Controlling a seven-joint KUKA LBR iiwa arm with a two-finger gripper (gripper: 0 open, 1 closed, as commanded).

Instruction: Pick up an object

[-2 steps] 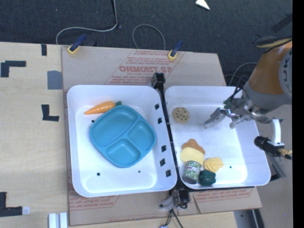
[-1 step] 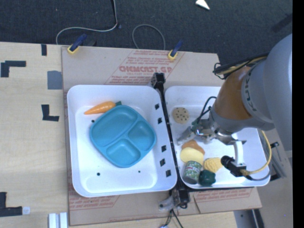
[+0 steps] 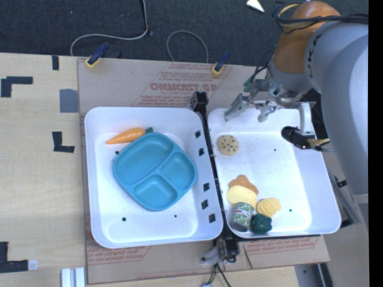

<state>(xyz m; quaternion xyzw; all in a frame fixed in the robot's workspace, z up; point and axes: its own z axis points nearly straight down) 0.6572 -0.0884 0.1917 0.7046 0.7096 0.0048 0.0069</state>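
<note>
Tan, speckled cookie (image 3: 227,144) lying flat on the floor of the right bin (image 3: 302,178), near its left wall, upper half. Sitting apart from everything else and looking like the nearest candidate for a pick. Not being touched.

Clustering in the near left corner of the same bin: orange-and-cream piece (image 3: 242,190), yellow corn-like piece (image 3: 268,206), small can (image 3: 241,215), dark green piece (image 3: 261,223), all touching or just beside one another.

Hovering above the far edge of the right bin: gripper (image 3: 251,109), fingers spread apart, nothing between them. Standing up and to the right of the cookie, clear of it.

Resting in the left bin (image 3: 99,160): blue divided tray (image 3: 155,170), with a carrot (image 3: 125,136) just beside its far left corner.

Judging progress: nothing lifted yet, task hardly begun. Remaining: lining up over one item, descending, closing, raising. Judging the corner cluster harder, being crowded against the walls.
</note>
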